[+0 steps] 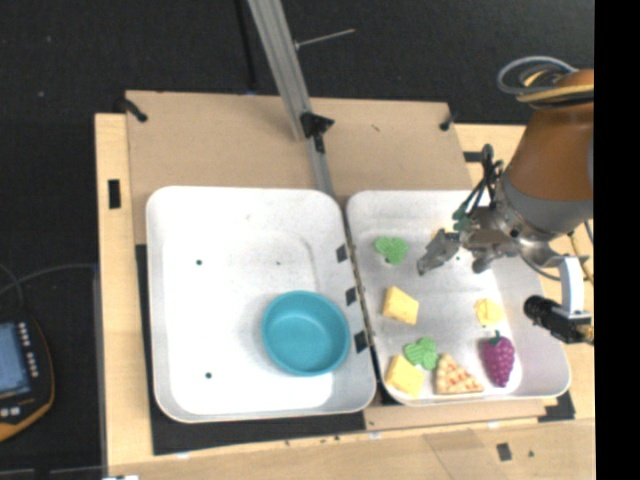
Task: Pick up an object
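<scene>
We see gripper (pixel 458 251) over right bin (pixel 440 208), fingers spread apart, nothing between them. Green toy (pixel 391 250) lies just left of it, not touching. Yellow block (pixel 401 306) sits lower, near middle. Along near edge we spot another yellow piece (pixel 404 376) with green leafy toy (pixel 423 352) on it, pizza slice (pixel 455 377), purple grapes (pixel 498 358) (small yellow bit (pixel 488 312) above them). Blue bowl (pixel 305 332) sits in left bin (pixel 200 218).

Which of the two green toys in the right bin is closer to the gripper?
The green toy near the bin's far left, just left of the gripper; the other green one sits near the front among yellow pieces.
</scene>
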Motion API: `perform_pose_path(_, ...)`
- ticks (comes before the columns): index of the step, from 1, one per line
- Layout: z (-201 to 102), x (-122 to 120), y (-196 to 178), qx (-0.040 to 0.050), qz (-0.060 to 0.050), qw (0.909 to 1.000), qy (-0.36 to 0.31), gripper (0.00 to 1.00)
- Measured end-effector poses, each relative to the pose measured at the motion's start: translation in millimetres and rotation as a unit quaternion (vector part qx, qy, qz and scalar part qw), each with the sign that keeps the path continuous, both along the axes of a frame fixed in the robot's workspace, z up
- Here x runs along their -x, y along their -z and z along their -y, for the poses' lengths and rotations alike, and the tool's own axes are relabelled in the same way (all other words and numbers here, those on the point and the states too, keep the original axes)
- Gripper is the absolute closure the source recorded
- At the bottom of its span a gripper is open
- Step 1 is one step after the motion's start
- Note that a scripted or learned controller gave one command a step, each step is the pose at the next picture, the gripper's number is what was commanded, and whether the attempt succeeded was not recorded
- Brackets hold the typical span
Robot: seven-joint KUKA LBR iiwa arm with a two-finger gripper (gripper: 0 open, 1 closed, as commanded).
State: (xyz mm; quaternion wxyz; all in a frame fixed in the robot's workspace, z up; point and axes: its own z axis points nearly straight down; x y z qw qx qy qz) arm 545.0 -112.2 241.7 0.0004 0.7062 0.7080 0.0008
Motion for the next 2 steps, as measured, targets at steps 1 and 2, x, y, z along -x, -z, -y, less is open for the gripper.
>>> perform_pose_path(1, 0.0, -0.1, 0.0, 0.0, 0.0, 1.0, 0.001, 0.0)
perform_pose_path(2, -1.4, 5.7, 61.4, 0.0007, -0.003, 1.0, 0.002, 0.0)
